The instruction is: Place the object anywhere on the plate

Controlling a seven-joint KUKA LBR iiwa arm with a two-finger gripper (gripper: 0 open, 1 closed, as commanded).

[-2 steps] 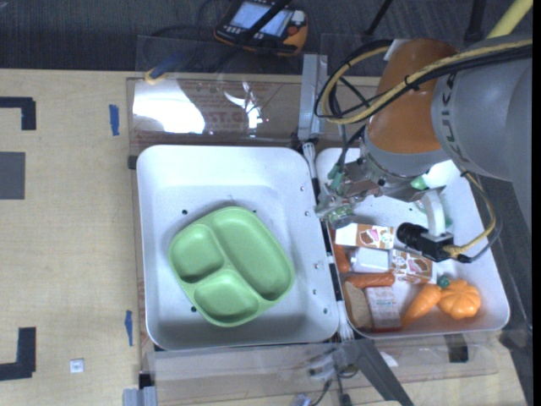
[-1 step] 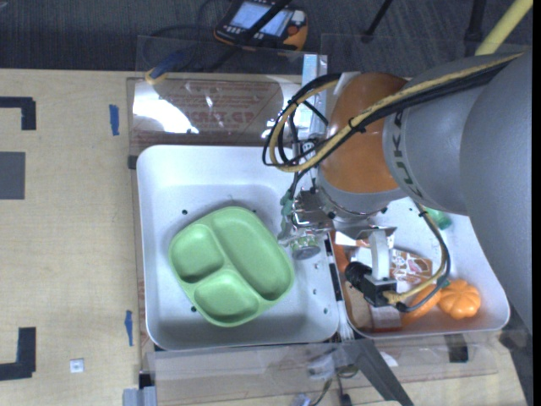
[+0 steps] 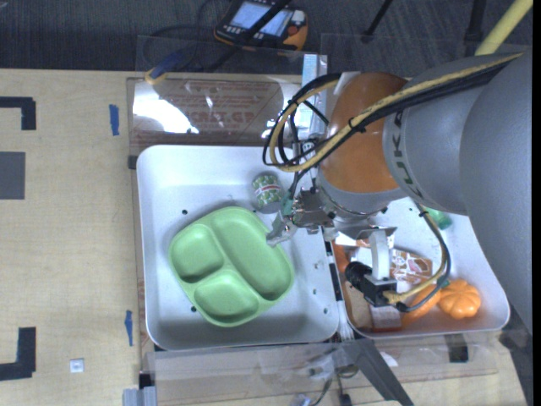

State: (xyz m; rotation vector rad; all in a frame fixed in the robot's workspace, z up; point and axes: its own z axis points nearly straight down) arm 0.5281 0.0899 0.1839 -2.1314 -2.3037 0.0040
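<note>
Gripper [image 3: 283,227] positioned at right rim of green divided plate [image 3: 230,265], presumably for release. Finger state cannot be told; nothing seen held. Possible task object, small greenish item [image 3: 267,190], seen in left bin [image 3: 161,227], just beyond plate.

My arm [image 3: 473,134] is a thick grey cylinder with a glossy orange band [image 3: 363,134] above the wrist. Black and yellow cables [image 3: 296,134] loop along my side. My gripper [image 3: 283,227] is small, made of dull silver metal.
</note>
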